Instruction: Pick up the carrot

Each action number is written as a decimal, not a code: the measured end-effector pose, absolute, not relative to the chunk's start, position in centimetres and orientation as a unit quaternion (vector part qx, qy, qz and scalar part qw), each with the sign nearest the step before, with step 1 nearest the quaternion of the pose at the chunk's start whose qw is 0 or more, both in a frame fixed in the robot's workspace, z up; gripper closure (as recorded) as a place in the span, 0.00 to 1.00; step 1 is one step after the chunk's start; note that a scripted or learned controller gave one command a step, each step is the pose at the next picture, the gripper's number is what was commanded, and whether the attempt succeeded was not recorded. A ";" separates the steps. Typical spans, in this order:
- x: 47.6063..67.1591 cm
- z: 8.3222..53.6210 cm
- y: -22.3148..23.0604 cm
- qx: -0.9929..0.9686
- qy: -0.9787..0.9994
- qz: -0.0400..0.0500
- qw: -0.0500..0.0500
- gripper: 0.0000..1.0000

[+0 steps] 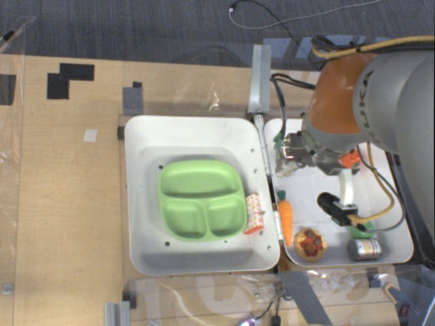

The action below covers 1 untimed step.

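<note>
The carrot point(285, 221) is orange with a green top and lies lengthwise along the left wall of the right bin point(401, 253), near the front. My gripper point(291, 153) hangs over the back left part of that bin, under the grey and orange wrist. It is behind the carrot and clear of it. Nothing shows held in it.
A round red and yellow item point(310, 243) lies just right of the carrot, and a silver can point(365, 248) sits at the front right. The left bin point(136, 182) holds a green divided plate point(202, 199) with a small red and white packet point(253, 213) beside it.
</note>
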<state>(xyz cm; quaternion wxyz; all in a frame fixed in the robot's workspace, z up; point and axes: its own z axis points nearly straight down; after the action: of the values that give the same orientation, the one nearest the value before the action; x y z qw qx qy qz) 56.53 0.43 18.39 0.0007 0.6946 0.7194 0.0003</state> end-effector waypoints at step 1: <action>61.5 39.2 -6.2 0.696 0.718 0.002 0.003 1.00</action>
<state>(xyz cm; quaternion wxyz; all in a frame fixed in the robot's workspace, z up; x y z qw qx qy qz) 61.54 -6.15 39.17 0.0027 0.6959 0.7181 0.0016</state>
